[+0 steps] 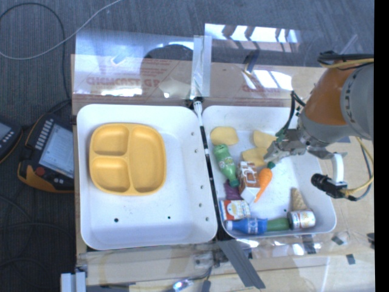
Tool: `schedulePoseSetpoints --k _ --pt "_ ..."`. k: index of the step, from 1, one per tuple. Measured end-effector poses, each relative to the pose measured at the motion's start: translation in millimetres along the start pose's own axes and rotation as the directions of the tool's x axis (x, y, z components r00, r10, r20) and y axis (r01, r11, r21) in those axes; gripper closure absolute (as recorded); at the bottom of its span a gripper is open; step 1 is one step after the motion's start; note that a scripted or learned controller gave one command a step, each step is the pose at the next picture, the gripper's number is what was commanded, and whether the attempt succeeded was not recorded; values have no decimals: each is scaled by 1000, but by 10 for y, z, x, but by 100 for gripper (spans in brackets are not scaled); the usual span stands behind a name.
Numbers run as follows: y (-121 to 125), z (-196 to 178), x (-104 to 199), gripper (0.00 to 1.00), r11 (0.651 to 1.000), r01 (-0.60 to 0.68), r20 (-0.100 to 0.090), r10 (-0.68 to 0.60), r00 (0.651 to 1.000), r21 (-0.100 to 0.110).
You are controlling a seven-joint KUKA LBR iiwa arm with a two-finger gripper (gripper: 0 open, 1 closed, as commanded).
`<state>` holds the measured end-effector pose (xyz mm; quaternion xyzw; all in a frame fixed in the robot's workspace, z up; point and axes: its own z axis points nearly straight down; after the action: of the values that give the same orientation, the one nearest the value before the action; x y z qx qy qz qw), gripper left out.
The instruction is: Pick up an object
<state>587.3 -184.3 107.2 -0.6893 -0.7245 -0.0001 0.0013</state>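
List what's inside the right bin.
Right bin: green bottle, carrot, blue bottle, can, yellow pieces, small cartons. The arm and tool cover part of the upper right corner.

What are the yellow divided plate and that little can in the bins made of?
The yellow plate looks like matte moulded plastic: even colour, soft rounded compartment walls, no glare. The can in the right bin seems metal, judging by its shiny silvery end, though it is too small to be sure.
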Motion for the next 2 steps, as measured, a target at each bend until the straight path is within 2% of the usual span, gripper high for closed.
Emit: schedulePoseSetpoints --k 1,2 --pt "-1 1 1 0 1000 0 0 0 1000 0" --pt "-194 166 165 0 1000 -26 10 26 1000 -14"
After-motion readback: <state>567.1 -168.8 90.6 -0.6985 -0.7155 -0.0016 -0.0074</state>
